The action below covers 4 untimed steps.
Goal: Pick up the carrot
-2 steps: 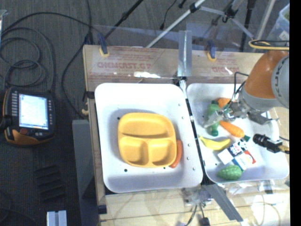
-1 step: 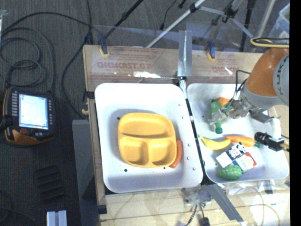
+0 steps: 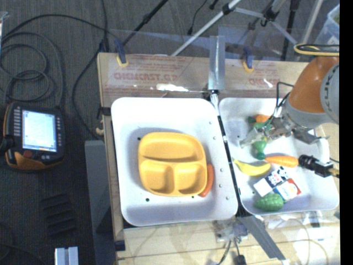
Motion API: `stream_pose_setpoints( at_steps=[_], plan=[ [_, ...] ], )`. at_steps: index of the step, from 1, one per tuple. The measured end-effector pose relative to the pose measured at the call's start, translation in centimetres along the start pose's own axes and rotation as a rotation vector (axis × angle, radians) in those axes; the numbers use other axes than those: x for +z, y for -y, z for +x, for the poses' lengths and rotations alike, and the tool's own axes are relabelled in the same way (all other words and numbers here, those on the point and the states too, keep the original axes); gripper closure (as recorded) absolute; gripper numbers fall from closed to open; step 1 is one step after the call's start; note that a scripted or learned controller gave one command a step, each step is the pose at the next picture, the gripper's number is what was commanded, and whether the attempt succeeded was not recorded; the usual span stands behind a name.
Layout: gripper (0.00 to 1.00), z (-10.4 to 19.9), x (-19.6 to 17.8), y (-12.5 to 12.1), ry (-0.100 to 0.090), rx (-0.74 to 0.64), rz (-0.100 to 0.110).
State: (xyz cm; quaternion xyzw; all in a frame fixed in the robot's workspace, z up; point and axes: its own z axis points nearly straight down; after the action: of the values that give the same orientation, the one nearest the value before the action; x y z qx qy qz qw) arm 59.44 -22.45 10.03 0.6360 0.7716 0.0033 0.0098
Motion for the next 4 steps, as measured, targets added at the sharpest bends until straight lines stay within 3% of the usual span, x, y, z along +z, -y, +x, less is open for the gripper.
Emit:
stream_pose_setpoints(
  at_steps=[1,2,3,4],
  plan=[
    [0.00,1.4,-3.9,6.4,-0.013,0.043,0.021],
    [0.00,1.4,-0.5,6.2,-0.006,0.030,0.000],
    [0.00,-0.3,-2.5,-1.9,-0.008,0.151,0.021],
    [0.00,1.0,-11.3,5.3,-0.010,-0.025,0.022]
  ],
)
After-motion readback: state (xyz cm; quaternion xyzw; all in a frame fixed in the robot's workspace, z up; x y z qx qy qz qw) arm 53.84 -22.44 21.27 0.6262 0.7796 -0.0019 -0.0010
